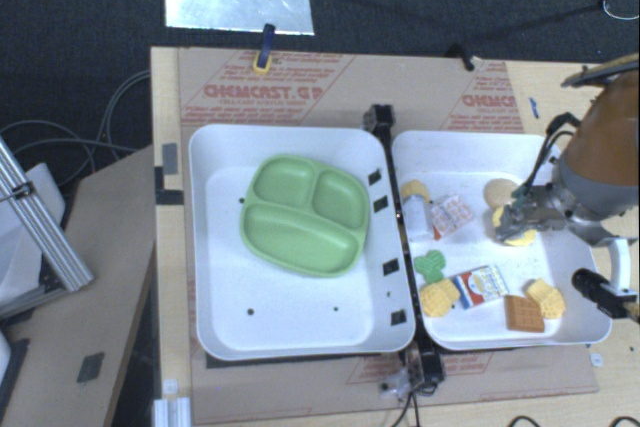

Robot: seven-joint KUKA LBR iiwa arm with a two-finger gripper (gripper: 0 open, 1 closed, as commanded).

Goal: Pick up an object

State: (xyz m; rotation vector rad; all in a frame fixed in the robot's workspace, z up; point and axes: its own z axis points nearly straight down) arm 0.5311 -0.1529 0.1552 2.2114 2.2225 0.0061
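— Two bins (215,245) are seen side by side; what is held in each?

— A green divided plate (305,215) is laid in the left one. The right bin (470,147) is scattered with small toy foods, and the arm (600,150) is reached down into its far right part.

— Where is the gripper set?

— The gripper (520,215) is lowered over a yellow piece (518,237), with a round tan piece (499,191) just beside it. Whether the fingers are spread or closed cannot be told, and nothing can be judged as held.

— What else is nearby?

— A clear packet (450,213) is placed near the middle; a red and blue packet (483,285), a waffle (523,313) and a cracker (546,298) are grouped nearer the front edge, with a green piece (430,265) and a yellow lump (438,298) by the divider.

— How is the step best done?

— The yellow piece should be centred between the fingers before closing, so that the tan neighbour is not caught too. A straight lift is advised, and the grip should be checked once the piece is clear of the bin floor.
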